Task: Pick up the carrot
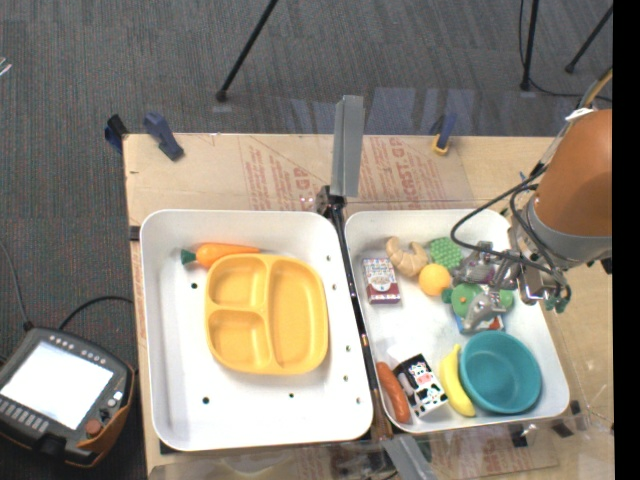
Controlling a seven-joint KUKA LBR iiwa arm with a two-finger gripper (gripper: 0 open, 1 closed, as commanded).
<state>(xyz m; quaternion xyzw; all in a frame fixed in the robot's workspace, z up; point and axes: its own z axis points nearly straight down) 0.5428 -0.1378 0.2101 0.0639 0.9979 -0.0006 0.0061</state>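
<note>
Two white bins on a cardboard-topped bench [250, 168]. Gripper [487, 306] hangs over the right bin [560, 388], above a green toy [470, 296]; whether its jaws are apart or together cannot be told, and nothing shows between them. Carrot [222, 253] lies far to the gripper's left, in the left bin [165, 368], touching the yellow tray [268, 313]. Teal bowl [500, 371] sits just below the gripper, orange ball [434, 280] just left. Dark carpet surrounds the bench
</note>
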